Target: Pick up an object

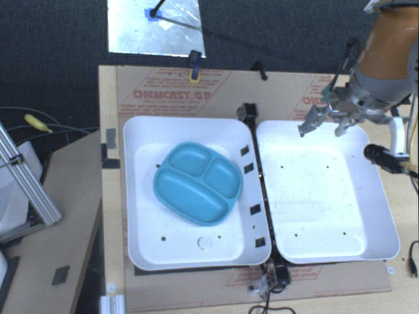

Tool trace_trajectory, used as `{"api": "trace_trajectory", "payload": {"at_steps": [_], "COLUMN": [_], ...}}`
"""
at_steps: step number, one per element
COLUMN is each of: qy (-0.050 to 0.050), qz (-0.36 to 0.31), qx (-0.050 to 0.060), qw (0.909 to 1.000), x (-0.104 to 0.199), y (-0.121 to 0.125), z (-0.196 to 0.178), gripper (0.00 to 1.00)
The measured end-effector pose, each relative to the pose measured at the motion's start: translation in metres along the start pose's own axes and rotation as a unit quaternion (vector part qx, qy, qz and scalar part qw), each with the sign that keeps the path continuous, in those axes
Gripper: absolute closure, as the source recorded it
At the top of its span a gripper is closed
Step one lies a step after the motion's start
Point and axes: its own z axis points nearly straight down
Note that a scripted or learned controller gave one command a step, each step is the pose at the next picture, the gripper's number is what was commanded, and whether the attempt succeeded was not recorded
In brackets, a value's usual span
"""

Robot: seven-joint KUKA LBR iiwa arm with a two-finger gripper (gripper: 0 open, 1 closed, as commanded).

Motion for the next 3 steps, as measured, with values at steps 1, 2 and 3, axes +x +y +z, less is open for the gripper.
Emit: {"api": "trace_trajectory", "payload": {"at_steps": [1,2,3], "qy": [0.002,0.002,0.001], "qz": [-0.004,-0.003,-0.001], "qx": [0.005,-0.001,-0.001], "qw": [1.0,1.0,1.0], "x": [0.088,0.127,0.125], "y": [-0.06,-0.104,-0.103], "z": [0.061,0.01,0.002], "gripper": [0.0,0.0,1.0]}}
